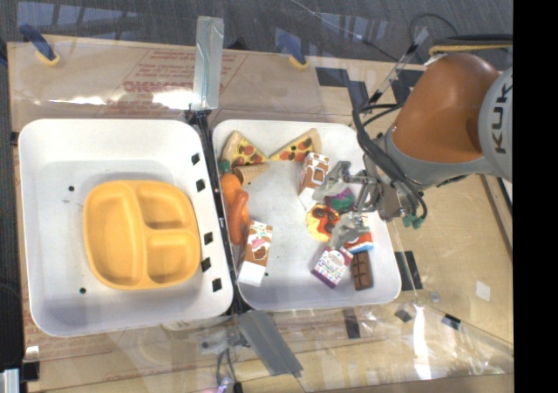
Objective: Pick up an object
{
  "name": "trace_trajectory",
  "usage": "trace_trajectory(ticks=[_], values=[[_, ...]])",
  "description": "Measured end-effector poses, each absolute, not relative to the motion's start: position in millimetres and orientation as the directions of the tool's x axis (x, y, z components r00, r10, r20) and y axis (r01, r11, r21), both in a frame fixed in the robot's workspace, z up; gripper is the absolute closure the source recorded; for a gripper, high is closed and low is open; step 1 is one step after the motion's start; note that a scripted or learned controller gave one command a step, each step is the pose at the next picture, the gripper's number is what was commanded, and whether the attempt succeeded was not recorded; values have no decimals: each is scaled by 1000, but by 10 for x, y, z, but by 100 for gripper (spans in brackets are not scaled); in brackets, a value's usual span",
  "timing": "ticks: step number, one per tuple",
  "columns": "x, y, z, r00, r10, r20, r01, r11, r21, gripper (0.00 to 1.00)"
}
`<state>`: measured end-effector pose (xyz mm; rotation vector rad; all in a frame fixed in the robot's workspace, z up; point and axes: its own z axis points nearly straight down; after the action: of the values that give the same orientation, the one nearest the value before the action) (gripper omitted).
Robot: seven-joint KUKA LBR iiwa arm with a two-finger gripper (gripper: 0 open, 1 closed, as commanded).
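Camera view looks down on my gripper (349, 206), low over the right part of the right bin (288, 300), with my fingers (339, 175) spread wide; nothing sits between them. I read this as the reach step: I am lowering onto a target and no grasp is made yet. Directly under me lies a tight cluster of small toys (327, 215), red, yellow, green and purple, and that is the likeliest thing for me to take. Just above it in the frame stands a small printed carton (313, 172), and lower right lie a purple-and-white pouch (329, 268) and a brown chocolate bar (361, 271). Two pizza slices (243, 153) sit at the bin's upper edge. The left bin (52, 147) holds a yellow divided tray (139, 233). Next I need to drop straight down so the fingers straddle one piece, then close; the crowding could make me catch a neighbour.
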<state>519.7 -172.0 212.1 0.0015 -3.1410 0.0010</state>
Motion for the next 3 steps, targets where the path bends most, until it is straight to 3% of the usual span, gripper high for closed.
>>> trace_trajectory(ticks=[1, 2, 3], values=[[5152, -1994, 1061, -998, -58, -4, -58, 998, -1, 0], [5671, -1963, 946, -997, -78, -6, -78, 997, -2, 0], [5691, -1945, 1061, -996, -86, -9, -86, 996, -3, 100]])
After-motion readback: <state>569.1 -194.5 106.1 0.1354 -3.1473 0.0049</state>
